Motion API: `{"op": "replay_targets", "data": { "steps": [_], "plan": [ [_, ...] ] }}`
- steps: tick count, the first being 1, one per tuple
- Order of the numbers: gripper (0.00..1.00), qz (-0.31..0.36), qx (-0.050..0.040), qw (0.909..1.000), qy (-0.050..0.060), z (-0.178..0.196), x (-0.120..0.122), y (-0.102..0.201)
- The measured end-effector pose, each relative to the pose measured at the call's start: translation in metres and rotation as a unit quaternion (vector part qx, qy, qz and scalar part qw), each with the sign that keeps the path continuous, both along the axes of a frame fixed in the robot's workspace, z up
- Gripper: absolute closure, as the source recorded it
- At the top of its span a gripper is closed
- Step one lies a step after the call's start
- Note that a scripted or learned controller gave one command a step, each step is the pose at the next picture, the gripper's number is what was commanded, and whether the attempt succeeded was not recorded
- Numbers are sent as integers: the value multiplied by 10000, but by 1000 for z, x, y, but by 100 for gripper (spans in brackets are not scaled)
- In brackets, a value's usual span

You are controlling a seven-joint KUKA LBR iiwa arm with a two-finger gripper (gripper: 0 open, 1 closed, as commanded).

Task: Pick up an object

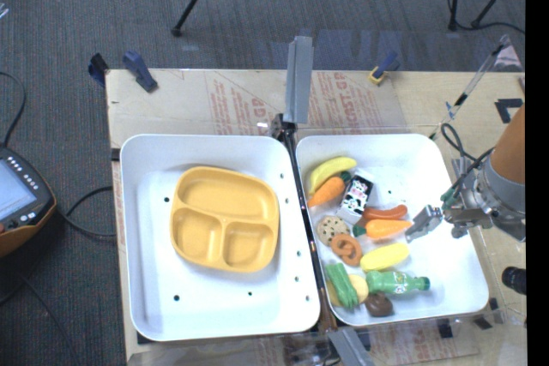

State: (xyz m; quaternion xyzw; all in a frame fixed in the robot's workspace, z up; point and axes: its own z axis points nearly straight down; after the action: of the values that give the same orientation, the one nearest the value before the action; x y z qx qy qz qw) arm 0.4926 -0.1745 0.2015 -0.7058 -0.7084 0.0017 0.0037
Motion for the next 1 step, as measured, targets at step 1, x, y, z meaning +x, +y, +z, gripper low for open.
{"op": "replay_targets", "data": {
  "steps": [1],
  "plan": [
    [0,-289,-9,9996,-32,-101,61,3]
  ]
}}
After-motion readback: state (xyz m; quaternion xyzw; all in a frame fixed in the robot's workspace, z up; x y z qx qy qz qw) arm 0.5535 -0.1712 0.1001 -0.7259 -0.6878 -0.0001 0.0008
